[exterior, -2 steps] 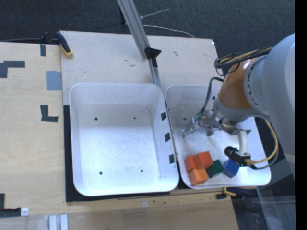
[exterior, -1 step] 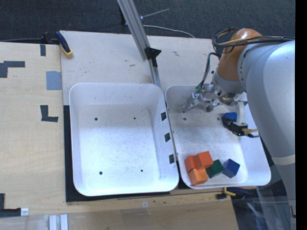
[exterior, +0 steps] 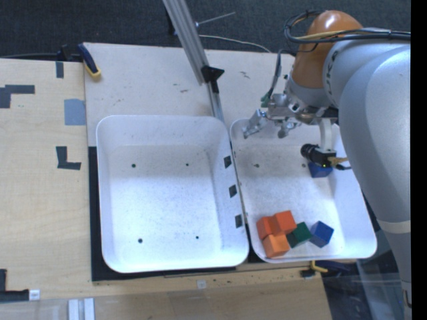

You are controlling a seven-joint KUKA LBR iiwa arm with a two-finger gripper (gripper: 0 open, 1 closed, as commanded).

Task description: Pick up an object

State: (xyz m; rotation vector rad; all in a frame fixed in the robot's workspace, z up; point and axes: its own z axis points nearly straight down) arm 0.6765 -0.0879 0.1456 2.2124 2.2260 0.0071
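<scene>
The claw (exterior: 265, 127) hangs over the far end of the right bin (exterior: 347, 199), near that bin's upper left corner. Its two fingers (exterior: 252, 127) stand apart, and nothing lies between them. Behind the claw, toward the right, the wrist runs into the orange band (exterior: 327, 29) and the grey arm (exterior: 373, 112). The blocks lie well apart from the claw, at the near end of the same bin, in one cluster: two orange blocks (exterior: 275, 227) touch each other, a third orange block (exterior: 276, 245) sits just in front of them, a green block (exterior: 299, 235) lies beside them on the right, and a blue block (exterior: 321, 233) lies just beyond the green one. To the claw's left stands the left bin (exterior: 107, 179). Both bins rest on the counter (exterior: 133, 79).
</scene>
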